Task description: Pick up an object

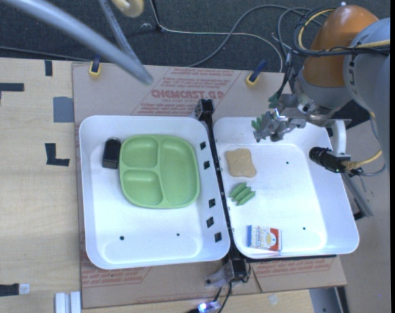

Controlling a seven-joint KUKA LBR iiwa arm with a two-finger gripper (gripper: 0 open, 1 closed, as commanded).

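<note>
1. the gripper (270, 126) hangs over the far left corner of the right bin (328, 240), the arm (341, 51) reaching in from the right. how wide its fingers stand cannot be told from this view, and nothing can be seen held between them.

2. the likely targets all lie in the right bin. a tan slice of toast (240, 163) lies just in front of the gripper; a green pea pod (242, 193) lies a little nearer the camera; a small white and orange carton (264, 238) rests near the front rim.

3. the left bin (93, 175) carries a green divided plate (160, 171) with a small black block (111, 153) touching its left edge. these sit well apart from the gripper.

4. risks, as a judgement: the toast lies flat and thin, so the fingers may slide over it or press into the bin floor. it is also close to the divider (213, 175) between the bins, which could block a finger on that side. the pea pod is small and may slip out of the grasp.

5. the toast is nearly square, its slightly longer side running away from the camera. the pea pod's long axis runs diagonally, from near-left to far-right. the carton's long axis runs roughly left to right, along the front rim.
</note>
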